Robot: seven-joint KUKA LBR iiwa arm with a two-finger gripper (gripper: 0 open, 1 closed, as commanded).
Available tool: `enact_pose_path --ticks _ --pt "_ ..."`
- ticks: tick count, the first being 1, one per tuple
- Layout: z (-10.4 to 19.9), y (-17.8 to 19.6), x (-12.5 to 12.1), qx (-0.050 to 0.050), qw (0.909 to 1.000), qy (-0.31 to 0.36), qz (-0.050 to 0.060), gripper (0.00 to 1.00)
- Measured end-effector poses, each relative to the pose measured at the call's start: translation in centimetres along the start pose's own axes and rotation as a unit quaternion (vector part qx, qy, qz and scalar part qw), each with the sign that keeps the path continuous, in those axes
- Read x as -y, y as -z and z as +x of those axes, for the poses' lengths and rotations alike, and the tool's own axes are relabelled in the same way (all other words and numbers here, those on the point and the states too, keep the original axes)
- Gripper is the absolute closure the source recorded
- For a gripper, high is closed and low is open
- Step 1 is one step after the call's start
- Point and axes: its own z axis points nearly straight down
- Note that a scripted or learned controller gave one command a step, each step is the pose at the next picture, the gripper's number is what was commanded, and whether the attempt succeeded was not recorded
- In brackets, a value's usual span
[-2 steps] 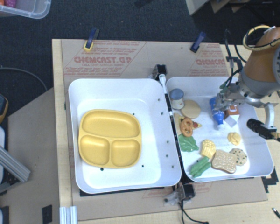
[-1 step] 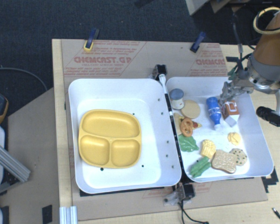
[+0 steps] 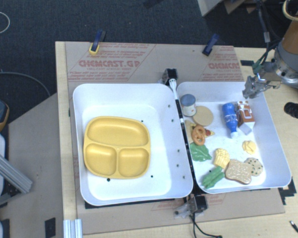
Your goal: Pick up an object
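Note:
My gripper [image 3: 250,91] hangs over the far right corner of the right bin [image 3: 275,133], just above and behind a small brown-and-white carton [image 3: 246,114]. Nothing shows between its fingers. In that bin lie a blue bottle [image 3: 230,117], a small blue-grey can [image 3: 187,103], a tan round cracker [image 3: 203,116], a pretzel [image 3: 198,134], a green leaf piece [image 3: 200,153], a yellow corn piece [image 3: 221,157], a green pea pod [image 3: 213,177], a toast slice [image 3: 238,171], a chip cookie [image 3: 254,166] and a pale yellow pasta piece [image 3: 249,146].
The left bin [image 3: 84,103] holds a yellow three-compartment plate [image 3: 117,147]. Both bins rest on a cardboard sheet [image 3: 109,61] held by clamps at the back. The arm's grey and orange wrist [image 3: 291,53] enters from the upper right.

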Motion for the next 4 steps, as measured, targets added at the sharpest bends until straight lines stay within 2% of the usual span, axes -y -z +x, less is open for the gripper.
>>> enact_pose_path --ticks 1,2,3,4 --pt "5.3 1.1 -0.8 -0.002 1.0 0.002 0.001 1.0" --pt "11.1 -0.1 -1.6 -0.002 1.0 0.002 0.005 1.0" --pt "16.0 0.9 -2.3 -0.002 1.0 0.002 0.002 1.0" --pt "20.9 -0.7 -2.8 -0.002 1.0 0.002 0.005 1.0"
